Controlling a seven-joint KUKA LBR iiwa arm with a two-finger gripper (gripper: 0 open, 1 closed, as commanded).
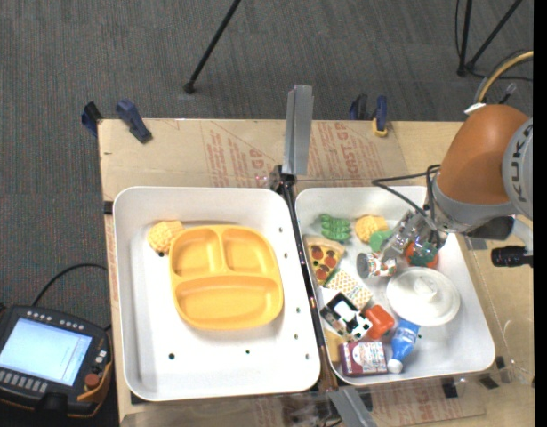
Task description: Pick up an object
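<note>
My gripper (403, 241) hangs low over the back of the right bin (479, 327), below the orange wrist band. Just left of it lies a small can (369, 263), and a red and green toy (423, 254) sits right beside it. A white round lid (422, 295) rests in front of the gripper. Further left are a yellow toy (371, 228), a green toy (335, 228) and a pizza slice (324, 259). I cannot make out anything held by the gripper.
The right bin's front holds a waffle piece (349, 283), a black and white toy (342, 314), an orange block (378, 320), a blue bottle (402, 343) and a maroon box (362, 357). The left bin (131, 327) bears a yellow divided plate (226, 274) and a yellow corn toy (164, 235).
</note>
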